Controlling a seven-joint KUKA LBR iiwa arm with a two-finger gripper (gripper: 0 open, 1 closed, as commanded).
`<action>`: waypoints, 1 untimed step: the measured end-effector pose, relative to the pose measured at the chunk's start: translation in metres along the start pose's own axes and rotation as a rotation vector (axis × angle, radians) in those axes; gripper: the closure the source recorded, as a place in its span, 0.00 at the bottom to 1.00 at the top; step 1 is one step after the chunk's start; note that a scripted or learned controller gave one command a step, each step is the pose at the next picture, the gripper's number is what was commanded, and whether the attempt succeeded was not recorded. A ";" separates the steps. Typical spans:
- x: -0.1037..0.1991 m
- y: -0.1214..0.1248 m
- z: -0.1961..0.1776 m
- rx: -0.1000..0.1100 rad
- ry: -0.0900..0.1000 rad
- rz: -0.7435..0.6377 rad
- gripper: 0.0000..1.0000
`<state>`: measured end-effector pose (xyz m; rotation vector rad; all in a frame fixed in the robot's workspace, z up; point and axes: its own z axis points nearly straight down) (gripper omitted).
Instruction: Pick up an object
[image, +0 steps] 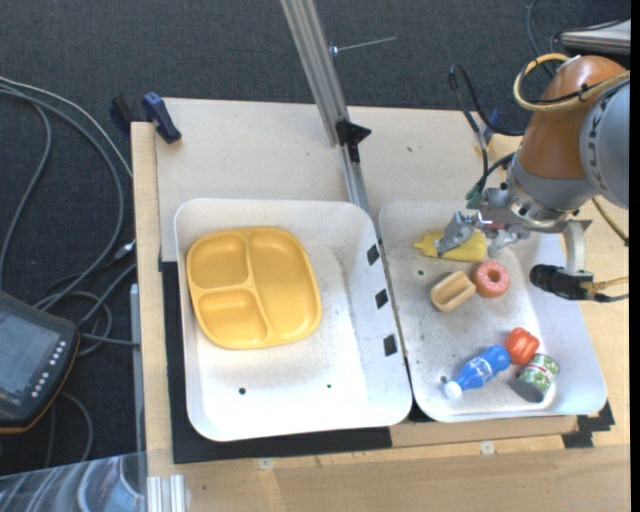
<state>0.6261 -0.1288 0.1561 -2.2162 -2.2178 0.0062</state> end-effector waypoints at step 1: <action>0.005 0.005 0.061 0.001 0.001 -0.001 0.00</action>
